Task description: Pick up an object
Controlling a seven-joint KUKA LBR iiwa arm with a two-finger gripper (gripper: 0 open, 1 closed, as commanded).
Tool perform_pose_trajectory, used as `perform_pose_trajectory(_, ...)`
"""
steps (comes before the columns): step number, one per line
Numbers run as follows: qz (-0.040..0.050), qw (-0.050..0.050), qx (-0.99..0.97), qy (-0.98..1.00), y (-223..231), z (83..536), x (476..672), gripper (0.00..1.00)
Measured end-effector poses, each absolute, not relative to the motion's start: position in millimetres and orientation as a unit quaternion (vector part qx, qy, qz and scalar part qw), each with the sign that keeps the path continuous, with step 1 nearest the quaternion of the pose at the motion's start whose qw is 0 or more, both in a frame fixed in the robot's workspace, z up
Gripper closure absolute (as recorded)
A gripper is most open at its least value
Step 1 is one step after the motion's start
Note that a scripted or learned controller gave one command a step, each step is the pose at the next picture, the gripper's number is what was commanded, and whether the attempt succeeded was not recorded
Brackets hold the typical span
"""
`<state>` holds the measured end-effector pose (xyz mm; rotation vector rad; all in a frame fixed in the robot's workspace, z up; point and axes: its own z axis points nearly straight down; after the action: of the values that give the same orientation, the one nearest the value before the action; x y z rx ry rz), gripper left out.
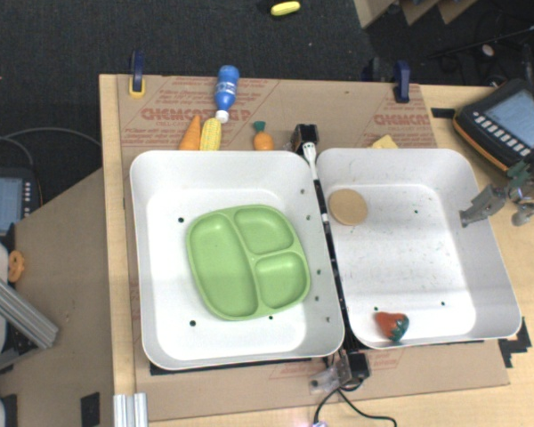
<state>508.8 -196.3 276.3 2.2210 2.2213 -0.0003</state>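
Observation:
The right white bin (481, 265) holds a round tan disc (347, 207) near its back left corner. A small red toy with a green tip (392, 325) lies by that bin's front wall. My gripper (497, 212) hangs over the right rim of this bin, far from both objects. Its two grey fingers are spread open with nothing between them. In the left white bin (151, 238) lies a green divided plate (247, 261).
Behind the bins, on the cardboard, lie a blue-capped bottle (225, 90), an orange carrot (190, 133), a corn cob (211, 133), a small carrot (262, 138) and a yellow piece (384, 142). A tablet (507, 123) sits at the far right.

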Motion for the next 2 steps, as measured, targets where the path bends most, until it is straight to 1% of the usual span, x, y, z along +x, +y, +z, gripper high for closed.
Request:
perform_pose_trajectory(1,-0.0026,-0.008,0.706,0.708,-144,143,478.8,0.0)
perform_pose_trajectory(2,-0.0005,-0.002,0.706,0.708,-91,81,478.4,0.0)
